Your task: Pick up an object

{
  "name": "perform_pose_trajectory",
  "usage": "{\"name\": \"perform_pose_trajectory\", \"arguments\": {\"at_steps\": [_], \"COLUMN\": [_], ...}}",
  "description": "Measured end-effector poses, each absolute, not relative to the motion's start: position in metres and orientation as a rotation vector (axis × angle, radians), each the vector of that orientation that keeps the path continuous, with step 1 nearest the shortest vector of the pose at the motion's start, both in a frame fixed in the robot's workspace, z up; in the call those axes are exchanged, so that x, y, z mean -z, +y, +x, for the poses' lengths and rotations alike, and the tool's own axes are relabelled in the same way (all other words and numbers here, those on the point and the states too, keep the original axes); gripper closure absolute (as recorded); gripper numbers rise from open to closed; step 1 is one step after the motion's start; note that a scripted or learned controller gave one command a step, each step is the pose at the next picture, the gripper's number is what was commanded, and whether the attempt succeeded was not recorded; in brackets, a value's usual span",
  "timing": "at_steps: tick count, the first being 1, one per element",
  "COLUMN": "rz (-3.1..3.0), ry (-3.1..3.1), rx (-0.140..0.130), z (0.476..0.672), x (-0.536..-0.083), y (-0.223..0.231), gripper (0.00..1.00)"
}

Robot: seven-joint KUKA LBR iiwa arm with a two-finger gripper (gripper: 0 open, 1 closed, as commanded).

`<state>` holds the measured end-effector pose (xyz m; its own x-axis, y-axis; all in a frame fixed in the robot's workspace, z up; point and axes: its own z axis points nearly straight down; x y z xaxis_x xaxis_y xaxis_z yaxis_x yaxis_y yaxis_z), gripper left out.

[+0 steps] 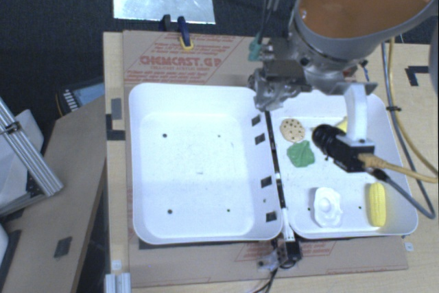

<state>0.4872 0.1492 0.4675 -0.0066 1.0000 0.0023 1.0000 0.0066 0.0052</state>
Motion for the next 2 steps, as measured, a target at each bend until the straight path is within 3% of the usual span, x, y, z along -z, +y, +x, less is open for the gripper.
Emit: {"name": "perform_pose_trajectory", "arguments": {"at_steps": [1, 2], "rz": [2.209, 2.217], "ry": [2.230, 2.226], "rx": [-0.016, -0.004], "z": [0.4862, 0.4863], "x": [-0.5392, -0.5351], "y": [0.2004, 0.1974], "gripper": [1.00, 0.00]}}
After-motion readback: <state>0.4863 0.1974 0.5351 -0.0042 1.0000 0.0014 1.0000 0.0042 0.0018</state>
